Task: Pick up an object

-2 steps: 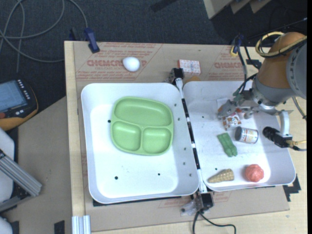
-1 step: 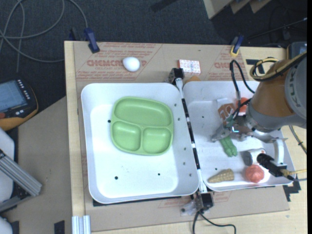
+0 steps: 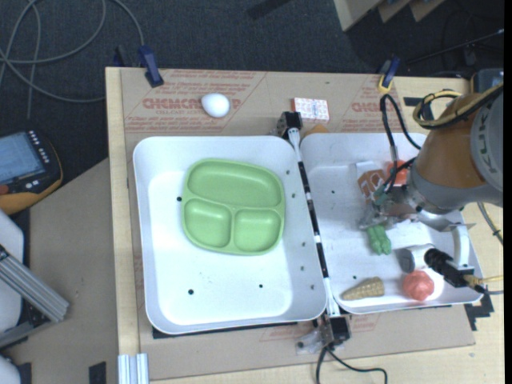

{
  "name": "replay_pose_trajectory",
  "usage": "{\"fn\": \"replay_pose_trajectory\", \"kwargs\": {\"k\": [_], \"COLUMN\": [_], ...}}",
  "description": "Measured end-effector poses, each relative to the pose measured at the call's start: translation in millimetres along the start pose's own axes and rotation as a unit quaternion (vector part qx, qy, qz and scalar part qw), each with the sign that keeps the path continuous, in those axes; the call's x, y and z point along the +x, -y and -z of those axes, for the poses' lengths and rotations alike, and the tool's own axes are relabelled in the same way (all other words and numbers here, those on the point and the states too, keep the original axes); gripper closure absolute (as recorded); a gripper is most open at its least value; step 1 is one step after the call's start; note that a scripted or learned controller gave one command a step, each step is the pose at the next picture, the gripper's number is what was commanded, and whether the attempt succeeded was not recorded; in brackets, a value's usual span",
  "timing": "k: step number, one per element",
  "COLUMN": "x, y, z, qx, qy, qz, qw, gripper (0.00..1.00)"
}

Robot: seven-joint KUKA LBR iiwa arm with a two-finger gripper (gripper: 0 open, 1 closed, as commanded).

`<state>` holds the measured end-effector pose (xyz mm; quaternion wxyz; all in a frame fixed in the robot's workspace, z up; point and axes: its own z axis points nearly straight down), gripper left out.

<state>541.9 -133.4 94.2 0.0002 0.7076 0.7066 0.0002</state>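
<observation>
trouble looms in the right white plastic bin [image 3: 336, 250]: i cannot tell how the gripper [image 3: 384, 210] is set, low over the small green leafy toy [image 3: 379, 239]. a slip could nudge the tan ridged cone [image 3: 362, 290] or red round toy [image 3: 418, 286] nearby. bin walls crowd it; open floor lies to the view's left.

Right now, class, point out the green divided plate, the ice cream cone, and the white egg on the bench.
green divided plate [image 3: 234, 206], camera view, its central ridge
ice cream cone [image 3: 363, 290], camera view, middle of the waffle cone
white egg [image 3: 214, 104], camera view, centre of its shell
</observation>
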Motion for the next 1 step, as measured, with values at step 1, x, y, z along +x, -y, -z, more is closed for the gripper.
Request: {"fn": "replay_pose_trajectory", "kwargs": {"k": [1], "x": [94.7], "y": [-28.8], "z": [91.4], "qx": [-0.001], "qy": [-0.001], "qz": [0.002], "qw": [1.0], "gripper": [1.0]}}
